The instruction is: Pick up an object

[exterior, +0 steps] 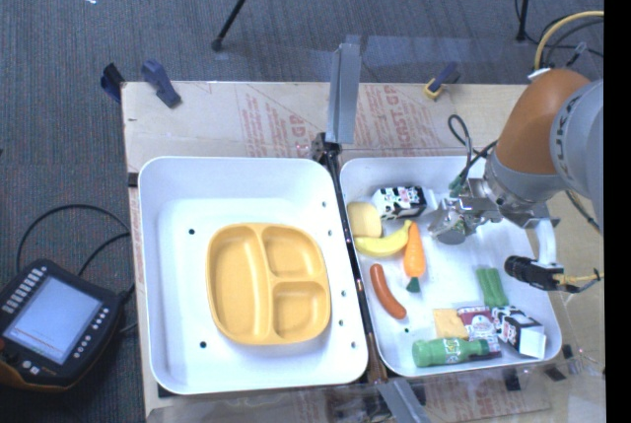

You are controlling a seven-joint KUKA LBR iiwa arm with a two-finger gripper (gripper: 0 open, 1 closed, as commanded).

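Plastic toy food fills the right bin [552,308], and any piece of it would serve for the pick. The gripper [452,222] hangs over the upper middle of that bin, near a black-and-white carton [398,201] and just right of a carrot [415,253]; nothing can be seen between its fingers, and how far apart they stand I cannot tell from this slant.

Nearest choices are the carrot and the banana [385,243], which touch each other beside a pale round fruit [363,219]. Both look hollow and light, stiff enough not to give, but smooth and rounded (so likely to squirt out of a hasty pinch). I would take the carrot across its thick middle, fingers either side of its narrow width.

A sausage [386,291] lies apart lower down, an easier lone target, best gripped across its short axis. The green bottle [455,349] and small boxes [505,324] crowd the front wall, leaving little finger room. The left bin [168,214] holds a yellow divided plate [268,282], too wide and flat to grasp well.
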